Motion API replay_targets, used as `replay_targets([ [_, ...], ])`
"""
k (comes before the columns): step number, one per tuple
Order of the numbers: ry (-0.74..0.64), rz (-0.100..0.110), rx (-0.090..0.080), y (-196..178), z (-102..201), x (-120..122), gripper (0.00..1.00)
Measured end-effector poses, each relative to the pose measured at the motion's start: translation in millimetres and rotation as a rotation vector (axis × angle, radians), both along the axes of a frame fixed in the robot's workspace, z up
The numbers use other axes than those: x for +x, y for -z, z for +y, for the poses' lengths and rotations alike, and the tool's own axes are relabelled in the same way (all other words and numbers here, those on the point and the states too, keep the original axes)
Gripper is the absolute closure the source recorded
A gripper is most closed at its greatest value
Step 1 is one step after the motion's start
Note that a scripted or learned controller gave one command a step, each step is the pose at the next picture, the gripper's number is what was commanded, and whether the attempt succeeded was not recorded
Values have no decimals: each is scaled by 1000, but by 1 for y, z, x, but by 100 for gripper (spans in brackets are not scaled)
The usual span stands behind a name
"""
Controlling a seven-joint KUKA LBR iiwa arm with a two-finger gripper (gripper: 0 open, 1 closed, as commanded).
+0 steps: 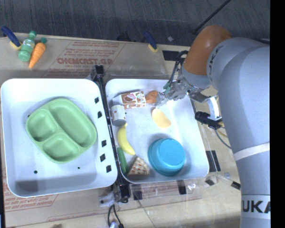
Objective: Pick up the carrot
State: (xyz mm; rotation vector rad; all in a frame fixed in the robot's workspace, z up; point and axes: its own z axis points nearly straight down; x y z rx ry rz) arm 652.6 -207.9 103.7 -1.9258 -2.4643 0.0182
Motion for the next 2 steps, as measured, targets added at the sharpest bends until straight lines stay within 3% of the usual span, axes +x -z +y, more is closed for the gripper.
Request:
replay_targets([
  [1,-2,-8,-1,-1,1,2,0],
  [2,-9,-5,-1,-12,1,3,100],
])
